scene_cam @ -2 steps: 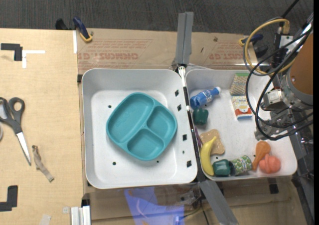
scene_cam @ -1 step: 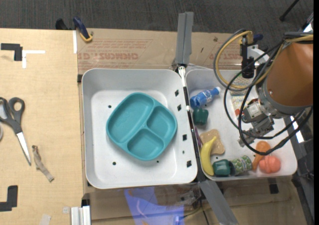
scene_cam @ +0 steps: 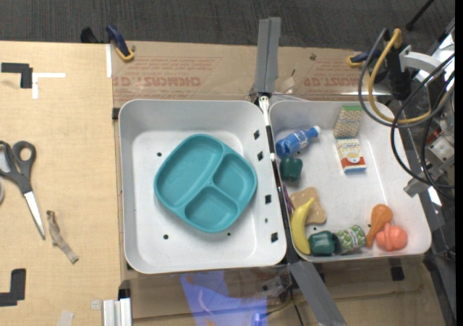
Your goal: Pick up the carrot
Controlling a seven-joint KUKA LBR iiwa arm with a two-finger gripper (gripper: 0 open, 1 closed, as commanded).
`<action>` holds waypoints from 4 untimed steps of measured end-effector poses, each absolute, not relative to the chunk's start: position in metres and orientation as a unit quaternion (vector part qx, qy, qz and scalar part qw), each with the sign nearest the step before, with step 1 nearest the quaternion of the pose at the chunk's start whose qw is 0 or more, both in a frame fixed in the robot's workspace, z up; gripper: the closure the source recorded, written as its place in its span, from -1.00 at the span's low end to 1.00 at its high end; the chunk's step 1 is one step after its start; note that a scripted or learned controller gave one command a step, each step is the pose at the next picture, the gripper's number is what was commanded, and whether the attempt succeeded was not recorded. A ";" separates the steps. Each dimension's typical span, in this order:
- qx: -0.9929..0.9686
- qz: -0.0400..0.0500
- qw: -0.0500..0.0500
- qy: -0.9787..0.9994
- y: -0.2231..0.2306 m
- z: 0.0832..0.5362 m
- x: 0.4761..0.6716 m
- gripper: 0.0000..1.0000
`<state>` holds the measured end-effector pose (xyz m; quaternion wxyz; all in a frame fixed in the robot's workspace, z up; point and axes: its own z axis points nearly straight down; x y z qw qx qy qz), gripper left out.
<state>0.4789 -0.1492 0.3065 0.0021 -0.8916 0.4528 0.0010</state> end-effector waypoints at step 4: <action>-0.994 -0.003 0.005 0.107 -0.218 0.289 0.514 1.00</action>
